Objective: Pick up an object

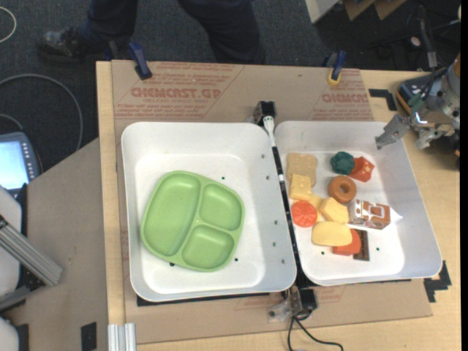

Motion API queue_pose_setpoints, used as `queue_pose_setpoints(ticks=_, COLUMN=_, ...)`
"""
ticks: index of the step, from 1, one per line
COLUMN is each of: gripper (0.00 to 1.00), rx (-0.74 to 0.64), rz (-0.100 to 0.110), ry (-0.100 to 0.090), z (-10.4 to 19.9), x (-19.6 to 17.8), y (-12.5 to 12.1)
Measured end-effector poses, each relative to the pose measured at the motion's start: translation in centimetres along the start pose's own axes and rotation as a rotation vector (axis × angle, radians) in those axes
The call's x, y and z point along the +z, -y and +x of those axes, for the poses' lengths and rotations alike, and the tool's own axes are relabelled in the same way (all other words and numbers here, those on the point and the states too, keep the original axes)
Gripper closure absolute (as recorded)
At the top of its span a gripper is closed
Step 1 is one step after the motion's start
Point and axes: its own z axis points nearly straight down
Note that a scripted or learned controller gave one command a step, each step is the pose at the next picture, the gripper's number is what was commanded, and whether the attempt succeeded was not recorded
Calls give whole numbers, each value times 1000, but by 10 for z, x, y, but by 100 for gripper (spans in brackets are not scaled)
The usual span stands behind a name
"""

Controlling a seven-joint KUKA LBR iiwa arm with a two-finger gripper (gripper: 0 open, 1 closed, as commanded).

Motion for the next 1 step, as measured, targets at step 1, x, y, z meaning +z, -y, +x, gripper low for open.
queue_pose_setpoints(ticks=1, gripper=0, rx=-1, rz=13, ry=-8, z=51, x=143, y=43)
